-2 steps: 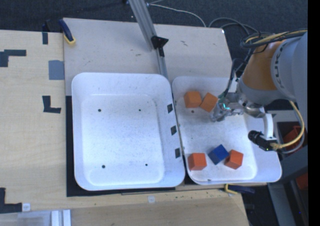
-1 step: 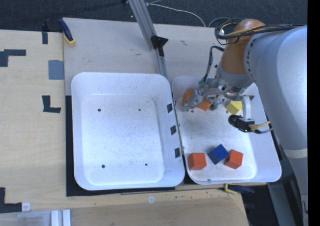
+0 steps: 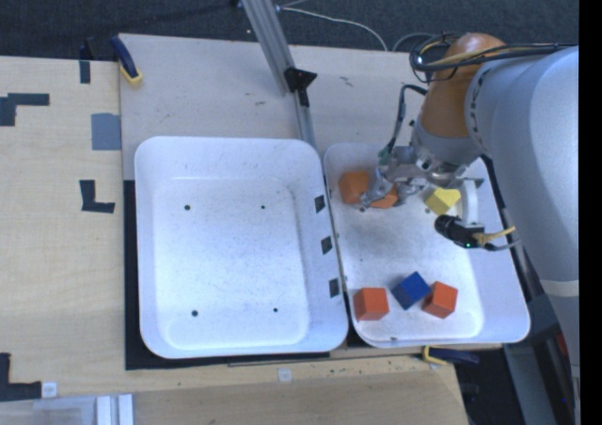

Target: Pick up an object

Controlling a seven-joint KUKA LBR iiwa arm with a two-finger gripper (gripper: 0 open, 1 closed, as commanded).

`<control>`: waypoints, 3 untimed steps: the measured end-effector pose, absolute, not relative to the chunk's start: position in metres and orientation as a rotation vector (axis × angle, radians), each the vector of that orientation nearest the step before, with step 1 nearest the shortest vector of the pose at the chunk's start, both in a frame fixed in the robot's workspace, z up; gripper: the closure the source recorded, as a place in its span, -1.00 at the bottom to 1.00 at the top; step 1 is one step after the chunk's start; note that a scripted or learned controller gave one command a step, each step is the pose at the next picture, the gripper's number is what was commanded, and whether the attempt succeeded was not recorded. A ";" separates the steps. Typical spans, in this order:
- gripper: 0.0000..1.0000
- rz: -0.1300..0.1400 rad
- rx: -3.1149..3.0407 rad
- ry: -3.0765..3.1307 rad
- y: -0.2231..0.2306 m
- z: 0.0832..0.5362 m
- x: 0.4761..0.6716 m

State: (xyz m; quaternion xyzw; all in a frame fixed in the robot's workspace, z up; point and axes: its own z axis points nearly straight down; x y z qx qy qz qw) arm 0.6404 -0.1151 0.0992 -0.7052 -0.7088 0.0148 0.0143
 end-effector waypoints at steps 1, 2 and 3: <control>1.00 0.021 -2.233 -2.221 -0.043 0.197 0.652; 1.00 -0.009 -2.241 -2.233 0.004 0.211 0.629; 1.00 0.008 -2.219 -2.219 0.000 0.191 0.593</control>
